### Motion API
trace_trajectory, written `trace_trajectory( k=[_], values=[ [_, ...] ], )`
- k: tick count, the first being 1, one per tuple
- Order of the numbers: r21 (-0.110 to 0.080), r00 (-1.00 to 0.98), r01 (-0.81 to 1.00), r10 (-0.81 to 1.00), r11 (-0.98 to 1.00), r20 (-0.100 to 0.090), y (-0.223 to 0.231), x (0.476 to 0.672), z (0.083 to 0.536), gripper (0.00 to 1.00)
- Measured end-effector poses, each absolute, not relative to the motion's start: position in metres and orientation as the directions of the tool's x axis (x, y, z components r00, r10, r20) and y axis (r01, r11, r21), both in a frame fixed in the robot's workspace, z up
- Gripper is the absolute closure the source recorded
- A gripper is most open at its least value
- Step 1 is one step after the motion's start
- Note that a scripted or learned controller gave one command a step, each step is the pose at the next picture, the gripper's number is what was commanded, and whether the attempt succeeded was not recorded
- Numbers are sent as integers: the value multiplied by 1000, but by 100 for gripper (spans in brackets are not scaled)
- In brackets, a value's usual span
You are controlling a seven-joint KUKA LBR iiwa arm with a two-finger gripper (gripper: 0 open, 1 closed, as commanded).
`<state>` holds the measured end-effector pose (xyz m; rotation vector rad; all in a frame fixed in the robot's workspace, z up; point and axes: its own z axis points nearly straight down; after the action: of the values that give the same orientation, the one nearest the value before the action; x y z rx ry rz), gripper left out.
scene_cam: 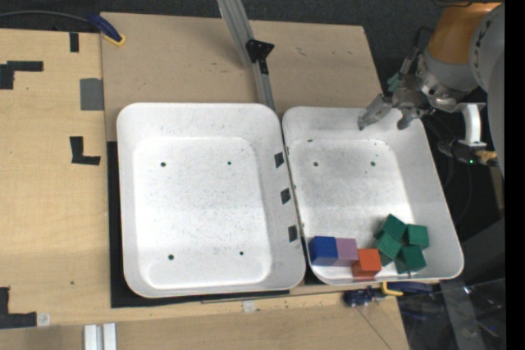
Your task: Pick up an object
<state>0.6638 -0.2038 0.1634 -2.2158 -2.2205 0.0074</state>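
Several small blocks lie along the near edge of the right bin (410, 168): a blue block (323, 249), a lilac block (346, 250), an orange block (367, 261) and a cluster of green blocks (403, 241). My gripper (383, 117) hangs over the far rim of the right bin, well away from the blocks. Its two grey fingers are spread apart with nothing between them.
The left bin (201, 197) sits beside the right one, with black clips along the shared edge. A slanted metal pole (234, 8) rises behind the bins. A blue and yellow clamp (108, 28) lies at the far left of the bench.
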Motion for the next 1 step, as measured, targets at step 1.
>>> trace_trajectory(
  k=[1],
  values=[
    [-6,-3,1000,1000,3,0,-204,673,109,0]
  ],
)
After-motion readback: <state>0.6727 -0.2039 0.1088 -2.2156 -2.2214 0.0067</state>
